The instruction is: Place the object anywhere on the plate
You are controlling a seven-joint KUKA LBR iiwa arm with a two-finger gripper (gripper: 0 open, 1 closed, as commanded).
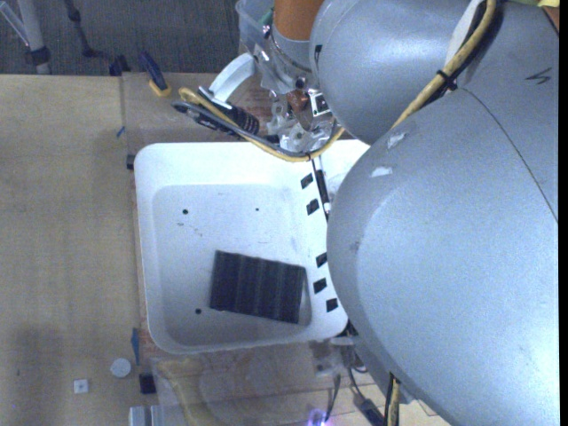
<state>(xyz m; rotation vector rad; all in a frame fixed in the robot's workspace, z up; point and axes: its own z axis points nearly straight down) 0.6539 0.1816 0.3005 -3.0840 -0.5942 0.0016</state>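
A black ribbed rectangular block (257,287) lies flat on the floor of the white bin (146,238), toward its near side. My gripper (299,124) hangs over the bin's far rim, well above and behind the block, with nothing visibly in it. The grey arm with its orange band (297,7) covers the right half of the view and hides the second bin. A white curved rim (229,74), possibly the plate, shows just behind the gripper at the far edge.
A yellow and black cable (222,114) loops across the bin's far rim beside the gripper. A blue clamp (155,74) sits on the bench's far edge. Small loose parts (120,366) lie near the front left. Bare wooden bench (62,220) stretches left of the bin.
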